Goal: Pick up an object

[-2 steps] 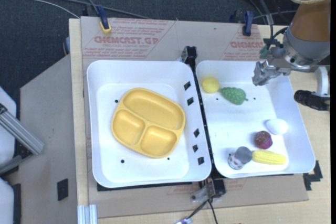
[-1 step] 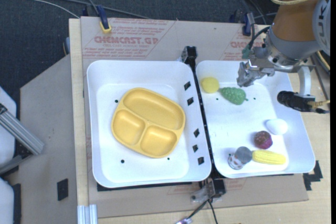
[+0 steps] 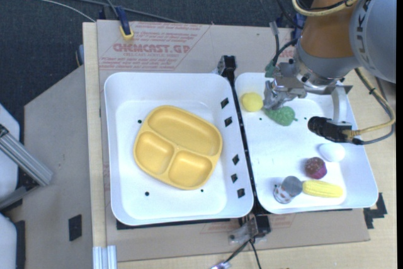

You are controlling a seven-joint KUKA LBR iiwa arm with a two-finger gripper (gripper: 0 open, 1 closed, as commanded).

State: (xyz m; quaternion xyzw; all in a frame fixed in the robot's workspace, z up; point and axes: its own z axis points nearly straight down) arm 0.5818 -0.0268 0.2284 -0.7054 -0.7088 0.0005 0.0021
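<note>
One fixed camera looks down at a slant from above on both shallow white plastic bins [image 3: 119,135], the grey, orange-banded arm [image 3: 352,16] entering from the right.

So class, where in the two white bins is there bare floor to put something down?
Bare floor: the right bin centre, between the green leafy toy and the corn cob; also the left bin's strip around the yellow divided plate. Crowded: the right bin's far end under the hand.

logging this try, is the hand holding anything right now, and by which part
Cannot be told. The hand sits right over the green toy in the right bin, but no grip is visible.
</note>
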